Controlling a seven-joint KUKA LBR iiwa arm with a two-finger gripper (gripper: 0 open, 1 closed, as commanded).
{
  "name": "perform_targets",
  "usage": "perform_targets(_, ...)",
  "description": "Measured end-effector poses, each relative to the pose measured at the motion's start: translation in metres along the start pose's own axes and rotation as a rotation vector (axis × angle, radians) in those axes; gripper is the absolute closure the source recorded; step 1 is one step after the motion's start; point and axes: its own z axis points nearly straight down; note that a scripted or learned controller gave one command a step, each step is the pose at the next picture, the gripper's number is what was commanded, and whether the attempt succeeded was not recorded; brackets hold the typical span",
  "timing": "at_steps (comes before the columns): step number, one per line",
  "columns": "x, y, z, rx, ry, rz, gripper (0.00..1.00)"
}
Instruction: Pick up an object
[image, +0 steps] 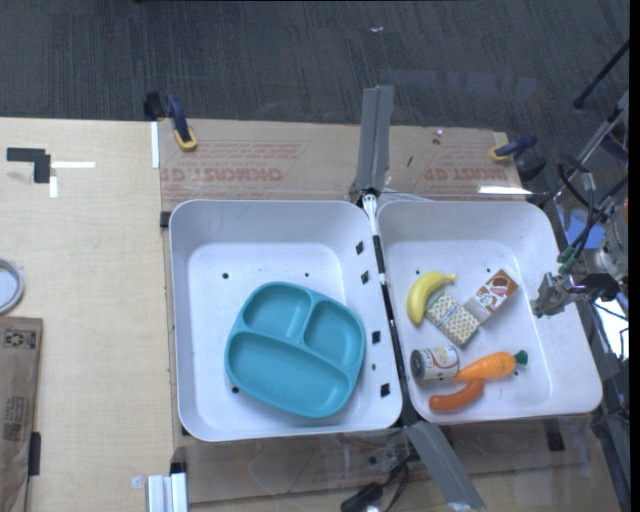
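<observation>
left bin (200, 300): teal plate (295, 348) | right bin (560, 395): banana (426, 294), carrot (477, 381), can (434, 364), two cartons

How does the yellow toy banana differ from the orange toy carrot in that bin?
The yellow toy banana is short and curved; the orange toy carrot is longer and straighter, with a green tip. The banana lies toward the far side of the right-hand white bin, the carrot near its front edge. Both lie flat in that bin, apart from the gripper.
</observation>
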Motion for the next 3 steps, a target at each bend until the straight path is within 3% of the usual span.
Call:
perform_targets(1, -0.066, 0.000, -0.012, -0.003, -0.002, 0.002, 1.00)
perform_targets(2, 0.017, 0.000, 0.022, 0.000, 0.000, 0.000, 1.00)
perform_targets(3, -0.048, 0.000, -0.041, -0.002, -0.002, 0.002, 1.00)
